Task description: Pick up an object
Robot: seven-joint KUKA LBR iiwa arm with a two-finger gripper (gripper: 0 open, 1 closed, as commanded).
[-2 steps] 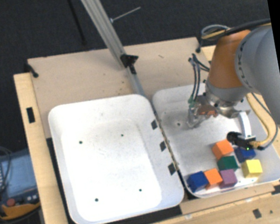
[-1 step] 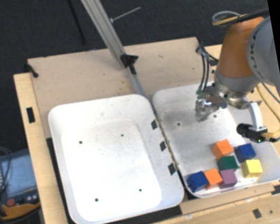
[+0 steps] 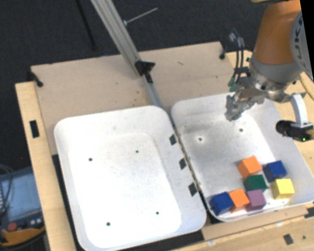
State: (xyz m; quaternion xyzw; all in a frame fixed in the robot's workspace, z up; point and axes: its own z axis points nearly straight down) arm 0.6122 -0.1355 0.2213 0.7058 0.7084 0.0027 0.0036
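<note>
Several small coloured cubes lie in the near part of the right bin (image 3: pixel 203 114): an orange cube (image 3: pixel 249 166), a green cube (image 3: pixel 255 182), a blue cube (image 3: pixel 274 169), a yellow cube (image 3: pixel 282 187), a purple cube (image 3: pixel 256 199), a second orange cube (image 3: pixel 239 198) and a second blue cube (image 3: pixel 221 202). My gripper (image 3: pixel 233 109) hangs over the far right part of that bin, well above and behind the cubes. Nothing shows between its fingers.
The left bin (image 3: pixel 121 176) sits beside the right one, with black clips along the shared edge. A slanted metal pole (image 3: pixel 119 32) rises behind the bins. A black fitting (image 3: pixel 293 128) sits at the right bin's right rim. A pendant and cables lie at far left.
</note>
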